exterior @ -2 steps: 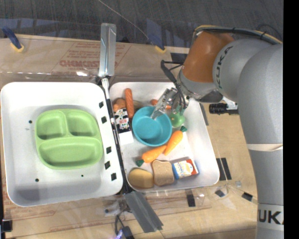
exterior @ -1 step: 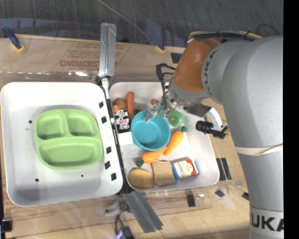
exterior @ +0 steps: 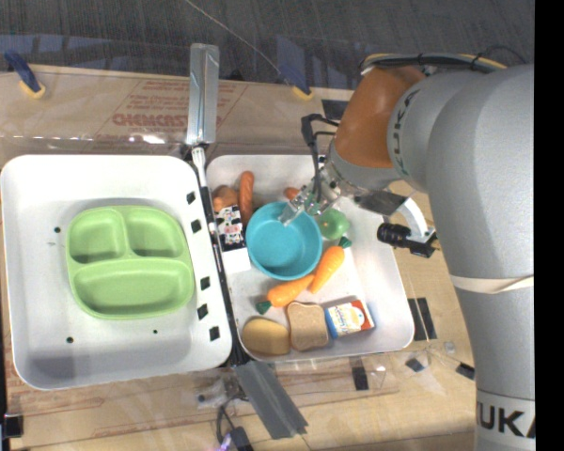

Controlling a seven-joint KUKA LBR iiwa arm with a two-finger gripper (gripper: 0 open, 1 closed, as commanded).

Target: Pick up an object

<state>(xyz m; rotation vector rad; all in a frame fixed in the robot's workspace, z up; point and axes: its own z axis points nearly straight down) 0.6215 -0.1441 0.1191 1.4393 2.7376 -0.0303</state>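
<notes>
Camera view: tool at blue bowl rim, seemingly touching.

Lab: robot arm, white bins

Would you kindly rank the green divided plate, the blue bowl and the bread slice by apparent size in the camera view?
Largest to smallest:
1. green divided plate
2. blue bowl
3. bread slice
All lie at about the same depth, so the order looks reliable.

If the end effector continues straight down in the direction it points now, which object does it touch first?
Most likely the blue bowl: the end effector sits over its upper right rim. Depth is unclear from this slanted view, so it might instead pass just beside the rim.
</notes>
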